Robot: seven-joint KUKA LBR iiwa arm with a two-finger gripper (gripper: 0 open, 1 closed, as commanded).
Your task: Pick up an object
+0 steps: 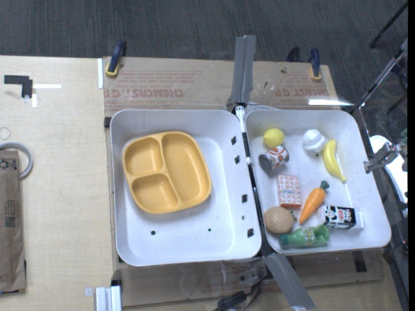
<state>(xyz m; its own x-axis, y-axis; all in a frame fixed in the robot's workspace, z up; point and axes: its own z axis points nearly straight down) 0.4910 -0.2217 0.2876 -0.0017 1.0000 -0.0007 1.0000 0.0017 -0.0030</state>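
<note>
Pre-grasp step, nothing lifted. Gripper state: cannot tell. Next: descend on orange plastic carrot [312, 201] mid right white bin [363, 135], beside yellow plastic banana [333, 159].

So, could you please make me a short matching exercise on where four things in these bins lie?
Things:
1. plate
2. banana
3. lemon
4. bottle

Places:
A. right bin, near the front edge
B. left bin
C. right bin, towards the right wall
D. right bin, back left, near the divider

Pairs: 1-B, 2-C, 3-D, 4-A
</note>
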